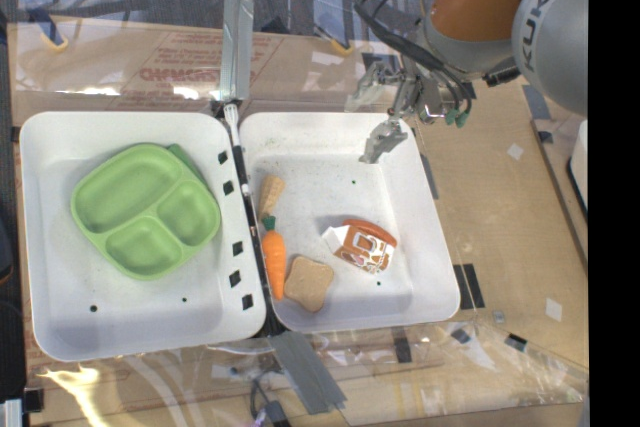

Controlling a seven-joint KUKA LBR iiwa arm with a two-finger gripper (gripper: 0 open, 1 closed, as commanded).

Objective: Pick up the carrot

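"KUKA" on the arm (555, 5) — end effector (383, 143) state unclear — carrot (273, 260) untouched.

Orange carrot (273, 260), green plate (145, 210)

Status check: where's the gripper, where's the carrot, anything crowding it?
Gripper over right bin's upper edge, nothing held. Carrot lying by the bin's left wall. Bread slice touching its right side.

We see the arm (540, 0) built of smooth grey casing lettered KUKA in dark capitals, joined to a glossy orange band. Black cables loop beside the wrist. The gripper (383, 141) is bare grey metal, with a small green fitting to its right.
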